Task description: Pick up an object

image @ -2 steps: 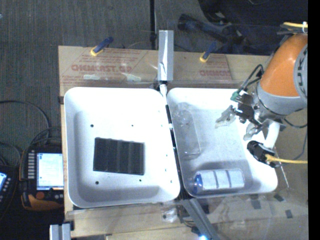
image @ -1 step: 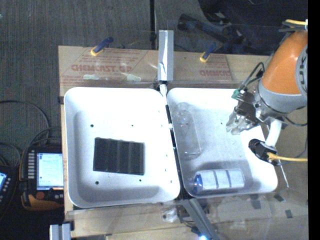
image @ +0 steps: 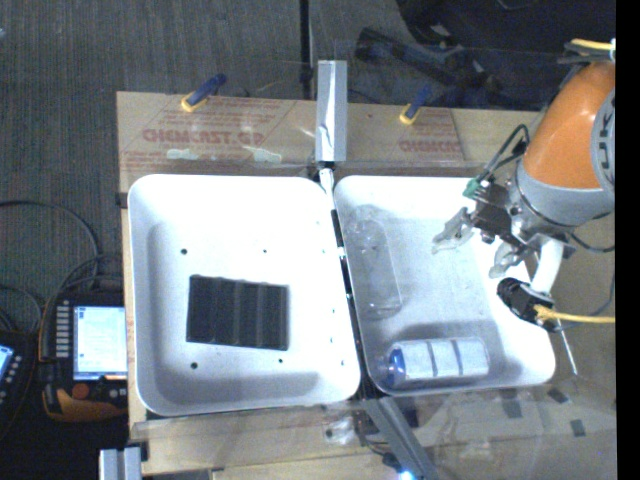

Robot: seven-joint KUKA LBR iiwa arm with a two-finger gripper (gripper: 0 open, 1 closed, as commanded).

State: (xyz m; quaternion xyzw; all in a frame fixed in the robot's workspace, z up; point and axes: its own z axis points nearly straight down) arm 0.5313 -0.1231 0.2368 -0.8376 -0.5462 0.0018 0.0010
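Left bin [image: 150,268]: shallow white plastic, rounded corners, holds a flat black ribbed rectangular pad [image: 238,312] lying near its middle. Right bin [image: 440,203]: same white plastic. Clear plastic bottle [image: 372,261] lies along its left wall, see-through, hard to make out. Blue-capped white segmented bottle [image: 435,361] lies on its side along the near wall. Arm [image: 572,148] reaches in from the right, orange band above wrist, gripper [image: 478,245] tilted over the bin's right part, metal fingers [image: 452,230] spread wide, nothing between them. Plywood surface [image: 220,133] behind the bins.
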